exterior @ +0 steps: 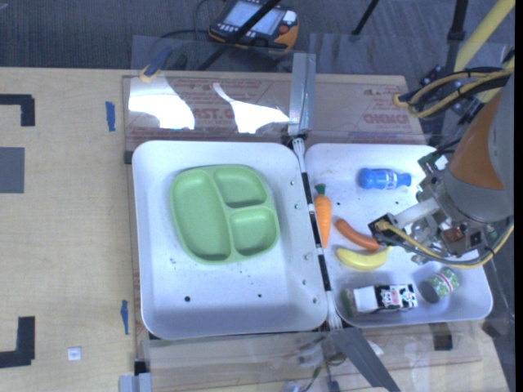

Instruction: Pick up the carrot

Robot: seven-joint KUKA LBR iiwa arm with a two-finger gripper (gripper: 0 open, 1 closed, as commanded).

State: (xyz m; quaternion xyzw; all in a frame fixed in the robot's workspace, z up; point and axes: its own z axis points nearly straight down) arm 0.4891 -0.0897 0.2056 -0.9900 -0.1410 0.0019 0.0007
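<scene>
Two shallow white bins sit side by side on the bench point(57, 219). The left bin point(163, 300) holds a green divided plate point(223, 212). In the right bin point(474, 300), the carrot point(324, 217) lies against the left wall, its long axis running roughly up and down the view, green top toward the far edge and its orange tip pointing toward the near edge. Just beside it lie an orange sausage point(356, 233) and a yellow banana point(362, 257). A blue bottle point(382, 179) lies farther back, and a black-and-white carton point(384, 298) lies near the front. The arm's tool point(392, 229) hovers just right of the sausage, apart from the carrot; I cannot tell whether it is released or clenched.
</scene>
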